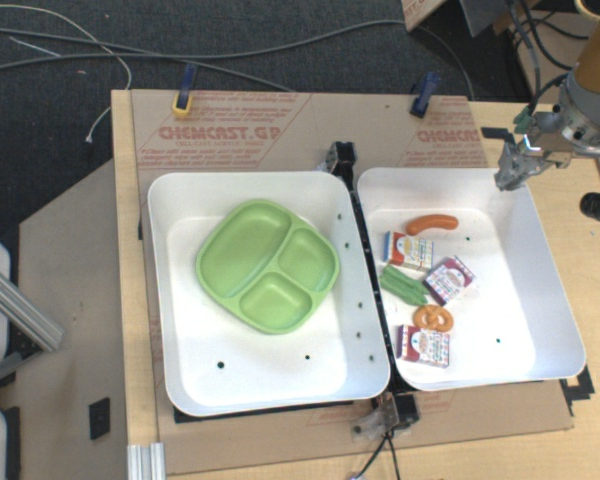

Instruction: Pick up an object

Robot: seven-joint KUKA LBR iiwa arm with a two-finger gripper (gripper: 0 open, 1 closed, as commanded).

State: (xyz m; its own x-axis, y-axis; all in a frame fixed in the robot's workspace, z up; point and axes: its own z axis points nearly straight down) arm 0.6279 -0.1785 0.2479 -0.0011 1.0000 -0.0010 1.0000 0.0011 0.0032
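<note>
Gripper (511,171) hangs over the right bin's (550,298) far corner; jaw state cannot be told.

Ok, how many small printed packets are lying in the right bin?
3. One packet sits below the sausage, one lies right of the green piece, one below the pretzel. None looks hidden.

My arm comes in from the right of the camera view, its grey wrist housing at the upper right edge of the frame. My gripper (510,173) hangs below and to the left of that housing, pointing down. It carries nothing. At this size I cannot make out how my 2 fingers stand.
</note>
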